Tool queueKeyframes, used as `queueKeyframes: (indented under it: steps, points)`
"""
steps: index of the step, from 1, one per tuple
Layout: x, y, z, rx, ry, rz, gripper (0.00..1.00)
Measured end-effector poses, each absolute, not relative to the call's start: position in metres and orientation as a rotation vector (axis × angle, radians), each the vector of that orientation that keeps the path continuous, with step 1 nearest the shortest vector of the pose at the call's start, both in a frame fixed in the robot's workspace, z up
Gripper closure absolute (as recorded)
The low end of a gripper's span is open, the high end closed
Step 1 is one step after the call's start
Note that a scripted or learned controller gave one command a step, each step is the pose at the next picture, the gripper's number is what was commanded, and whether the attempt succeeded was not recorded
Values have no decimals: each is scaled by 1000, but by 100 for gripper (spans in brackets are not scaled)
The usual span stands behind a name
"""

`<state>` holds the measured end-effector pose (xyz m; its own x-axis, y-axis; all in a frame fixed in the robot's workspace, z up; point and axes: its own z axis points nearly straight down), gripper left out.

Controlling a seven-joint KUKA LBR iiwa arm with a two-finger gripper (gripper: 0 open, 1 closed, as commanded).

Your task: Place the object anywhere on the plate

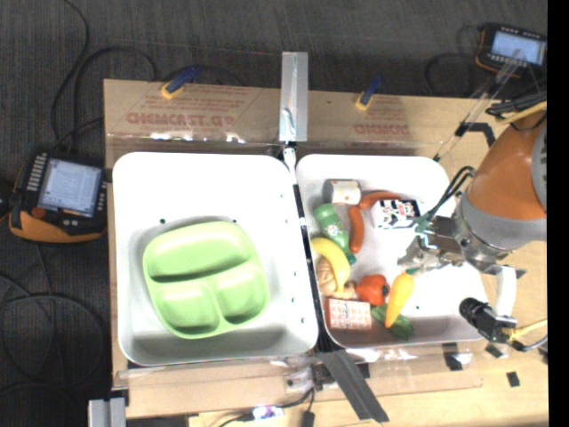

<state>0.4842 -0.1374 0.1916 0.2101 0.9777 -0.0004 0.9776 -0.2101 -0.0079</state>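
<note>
Camera view: green plate [206,278], three compartments, sits in the left bin [133,185], nothing on it. Right bin [427,172] holds the toy food pile: yellow-orange carrot [399,297], red pepper [372,289], banana [331,258], milk carton [394,212], red box [348,315] cut by the front wall. Gripper [425,249] hovers over the right bin beside the carrot; open or closed, cannot tell, wrist body [507,198] and cabling clutter it.

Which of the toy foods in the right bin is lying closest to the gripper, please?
The yellow-orange carrot, lying tilted just below and left of the gripper. The milk carton, the red pepper and the banana all lie farther from it.
</note>
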Motion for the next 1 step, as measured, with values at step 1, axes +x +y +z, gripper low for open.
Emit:
queueKeyframes:
  steps: [1]
  points:
    - [499, -42, 267, -2254, -2184, 10, 100]
